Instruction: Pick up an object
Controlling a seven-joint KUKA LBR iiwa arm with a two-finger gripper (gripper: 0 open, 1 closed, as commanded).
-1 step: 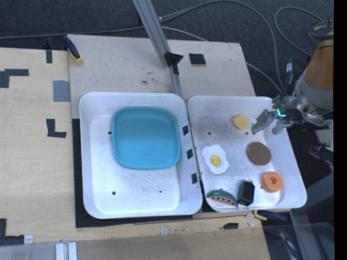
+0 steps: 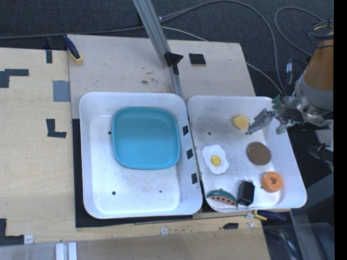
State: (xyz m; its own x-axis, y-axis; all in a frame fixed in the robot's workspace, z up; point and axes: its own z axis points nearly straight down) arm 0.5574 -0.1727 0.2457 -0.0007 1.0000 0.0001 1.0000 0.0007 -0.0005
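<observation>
Camera view, looking down at a slant on two white bins, with the brown disc (image 2: 258,154) in the right bin (image 2: 287,161) taken as landmark. Left of the disc, a fried-egg toy (image 2: 216,159); below and right of it, an orange ring (image 2: 271,181); below it, a small black block (image 2: 245,193) touching a watermelon-slice toy (image 2: 222,199); above and left of it, a yellow lump (image 2: 240,122). Far left of the disc, in the left bin (image 2: 92,145), a blue square plate (image 2: 146,137). Gripper (image 2: 269,121) poised above and slightly right of the disc, just beside the yellow lump, one dark finger (image 2: 258,122) slanting down-left towards that lump and a second seen closer to the wrist. Jaws appear parted, though how widely cannot be judged at this resolution; nothing visible between them and no clear contact with any object. Step in hand, by judgement: approach and descent onto a chosen target, the yellow lump being nearest. Best done by centring the jaws squarely over the lump before lowering, keeping clear of the upper bin wall, and closing only once both fingers straddle it. Risk: a small rounded piece may be nudged aside by an off-centre finger.
</observation>
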